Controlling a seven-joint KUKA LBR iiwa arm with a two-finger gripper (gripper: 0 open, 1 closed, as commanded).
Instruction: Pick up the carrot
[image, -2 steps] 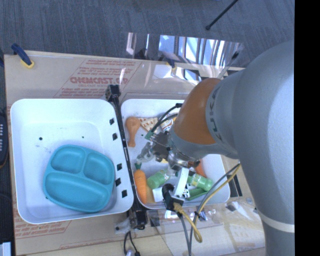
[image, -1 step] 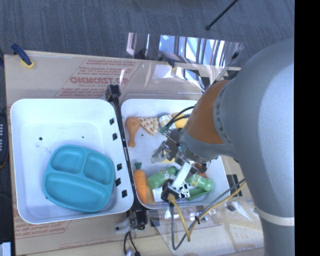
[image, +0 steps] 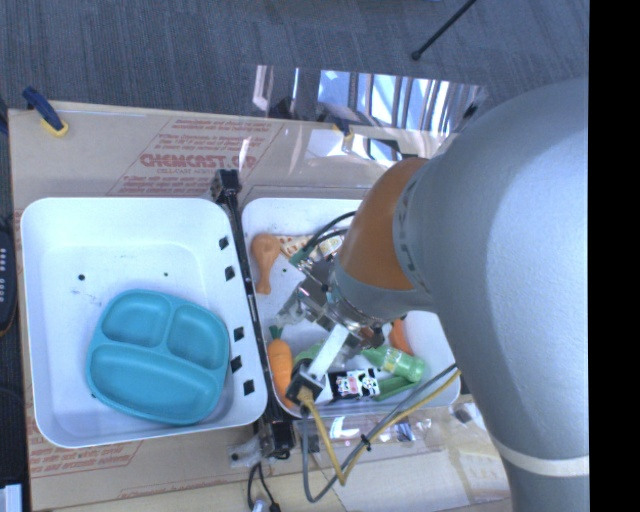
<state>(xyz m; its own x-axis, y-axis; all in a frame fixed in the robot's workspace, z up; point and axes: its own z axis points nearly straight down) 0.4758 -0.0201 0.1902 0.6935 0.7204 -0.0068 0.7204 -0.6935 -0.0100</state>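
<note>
You see the grey arm reaching in over the right bin, its orange band sitting above the bin's middle. Below the band, the gripper points down toward the bin's near-left corner. You cannot tell from this view whether its fingers are apart or together; the tips are small and cluttered by cables.

The carrot lies in the right bin, against the bin's left wall near the front corner, long axis running roughly front to back. The gripper tip is just beside the carrot, on the side away from the wall. Nothing shows the carrot between the fingers.

Other contents of the right bin, placed relative to the carrot:
- A tan, drumstick-shaped item lies farther back along the same left wall.
- A green item lies to the far side of the gripper, partly under the arm.
- A small black-and-white item lies just past the gripper tip, near the front wall.

The left bin holds a blue divided plate, well apart from the carrot across the divider between the bins.
</note>
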